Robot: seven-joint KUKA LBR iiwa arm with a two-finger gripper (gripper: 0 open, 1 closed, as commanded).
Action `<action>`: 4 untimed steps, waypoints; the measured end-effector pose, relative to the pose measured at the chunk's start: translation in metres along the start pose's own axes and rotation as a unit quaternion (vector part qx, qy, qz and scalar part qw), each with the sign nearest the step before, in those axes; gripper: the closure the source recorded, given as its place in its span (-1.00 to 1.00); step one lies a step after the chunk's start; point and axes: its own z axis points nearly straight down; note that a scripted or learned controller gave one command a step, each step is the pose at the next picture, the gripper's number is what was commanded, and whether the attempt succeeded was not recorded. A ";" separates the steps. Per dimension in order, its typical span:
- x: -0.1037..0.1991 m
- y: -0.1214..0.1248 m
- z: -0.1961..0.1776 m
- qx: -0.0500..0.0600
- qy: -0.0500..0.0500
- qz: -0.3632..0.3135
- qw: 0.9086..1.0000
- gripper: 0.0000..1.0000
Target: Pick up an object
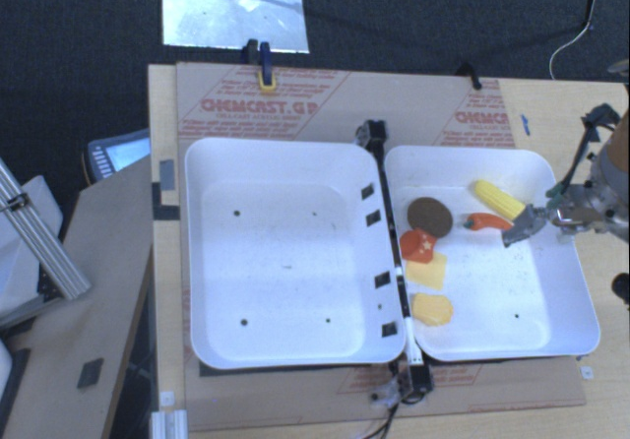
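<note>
Two white bins (pixel 285 260) sit on printed board (pixel 325 97), seemingly cardboard.

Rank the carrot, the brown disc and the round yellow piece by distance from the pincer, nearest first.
1. Carrot: just left of the pincer.
2. Brown disc: farther left, mid-bin.
3. Round yellow piece: bin's lower left.

Robot lab: bench (pixel 325 93), twin white bins (pixel 285 260).

toys (pixel 430 218) in right bin (pixel 561 329), left bin (pixel 212 329) beside it
</note>
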 end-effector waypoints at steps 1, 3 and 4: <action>0.012 0.059 0.086 0.002 0.001 -0.002 1.000 -1.00; 0.040 0.163 0.125 -0.002 0.000 -0.002 1.000 -1.00; 0.078 0.162 0.163 0.000 0.001 -0.002 1.000 -1.00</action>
